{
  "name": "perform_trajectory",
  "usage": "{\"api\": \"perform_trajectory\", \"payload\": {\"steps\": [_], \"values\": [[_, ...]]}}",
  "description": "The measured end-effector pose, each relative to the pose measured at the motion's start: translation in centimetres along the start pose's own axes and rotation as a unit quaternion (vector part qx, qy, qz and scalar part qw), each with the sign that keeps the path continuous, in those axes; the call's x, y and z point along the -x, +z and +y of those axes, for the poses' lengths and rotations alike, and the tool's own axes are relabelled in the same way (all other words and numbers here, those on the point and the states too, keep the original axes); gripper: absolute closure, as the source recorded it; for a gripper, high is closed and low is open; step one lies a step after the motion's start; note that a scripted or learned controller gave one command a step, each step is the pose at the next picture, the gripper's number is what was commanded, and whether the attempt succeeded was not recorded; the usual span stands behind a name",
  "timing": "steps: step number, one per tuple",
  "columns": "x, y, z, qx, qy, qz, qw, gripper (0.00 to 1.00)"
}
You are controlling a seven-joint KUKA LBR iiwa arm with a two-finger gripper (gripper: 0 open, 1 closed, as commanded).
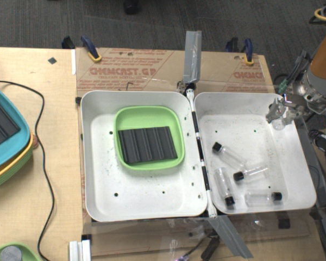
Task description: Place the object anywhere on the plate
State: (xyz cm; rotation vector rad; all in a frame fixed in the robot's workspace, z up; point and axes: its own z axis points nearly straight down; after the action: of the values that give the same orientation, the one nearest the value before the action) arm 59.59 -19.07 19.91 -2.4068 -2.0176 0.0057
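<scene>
We're parked at the far right rim of the right bin point(293, 197), tool point(277, 117) hanging over its upper right corner. Nothing reads as sitting between the fingers; whether they're spread or closed we can't tell, the tool is small and blends into the white wall there.

Objects to move are the clear vials with black caps, all in the right bin: one point(226, 153) lying diagonally near the middle, one point(251, 173) just right of it, one point(224, 186) near the left wall pointing toward the front, one point(262, 198) along the front edge. They lie flat and loose, likely because they roll and settle.

Green plate point(124, 122) sits in the left bin point(98, 194), upper middle, with a dark ribbed pad point(148, 144) on it; our guess is the pad stops a dropped vial rolling off.

Nothing has landed on the plate, so we judge the pick not yet made. Nearest vial is well apart from the tool, down and left. Clear plastic on white is a hard target; expect grip misses.
</scene>
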Motion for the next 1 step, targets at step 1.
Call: {"api": "perform_trajectory", "payload": {"steps": [1], "values": [[0.0, -0.02, 0.01, 0.0, 0.0, 0.0, 1.0, 0.0]]}}
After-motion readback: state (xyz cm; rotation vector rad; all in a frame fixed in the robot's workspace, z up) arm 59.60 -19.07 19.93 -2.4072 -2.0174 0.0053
